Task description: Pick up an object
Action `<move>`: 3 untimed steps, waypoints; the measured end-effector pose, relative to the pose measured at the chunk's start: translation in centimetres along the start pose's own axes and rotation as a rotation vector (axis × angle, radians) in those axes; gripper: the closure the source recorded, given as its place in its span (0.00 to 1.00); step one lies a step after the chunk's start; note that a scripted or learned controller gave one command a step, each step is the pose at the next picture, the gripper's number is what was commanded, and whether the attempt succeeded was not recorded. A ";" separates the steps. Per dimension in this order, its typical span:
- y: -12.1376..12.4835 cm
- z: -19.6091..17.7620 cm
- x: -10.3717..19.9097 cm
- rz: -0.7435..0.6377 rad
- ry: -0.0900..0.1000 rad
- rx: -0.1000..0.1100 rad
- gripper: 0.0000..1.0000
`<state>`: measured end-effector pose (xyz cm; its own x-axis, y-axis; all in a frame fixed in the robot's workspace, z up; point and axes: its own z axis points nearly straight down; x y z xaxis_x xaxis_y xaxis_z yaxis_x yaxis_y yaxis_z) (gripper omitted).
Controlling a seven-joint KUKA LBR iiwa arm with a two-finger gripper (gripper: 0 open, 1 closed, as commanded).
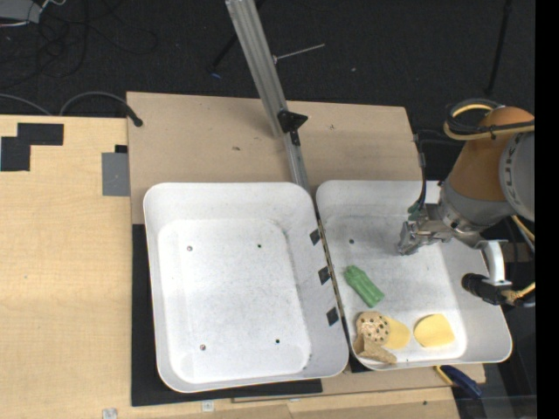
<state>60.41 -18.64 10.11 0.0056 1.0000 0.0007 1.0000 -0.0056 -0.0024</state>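
Note:
The right bin (384, 201) holds a green oblong object (363, 285) near its left middle. At its front lie a brown speckled cookie-like piece (374, 327), a tan scrap (378, 351) below it, a flat yellow disc (397, 335) and a yellow block (434, 330). My gripper (412, 241) hangs low over the bin's right middle, to the upper right of the green object and apart from it. Nothing shows between its fingers.
The left bin (166, 201) sits beside the right one, joined by black clips (324, 274) along the shared edge. A slanted metal rail (262, 77) rises behind the bins. The arm's orange band (480, 164) stands over the right bin's far right side.

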 end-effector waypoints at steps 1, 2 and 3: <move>-0.7 -5.9 0.2 0.001 -0.001 -0.006 1.00; -0.7 -10.2 -0.3 0.001 -0.002 -0.005 1.00; -0.7 -12.9 -0.4 -0.004 -0.001 -0.004 1.00</move>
<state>59.72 -19.08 22.99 0.0013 1.0000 -0.0006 1.0000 -0.0013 0.0014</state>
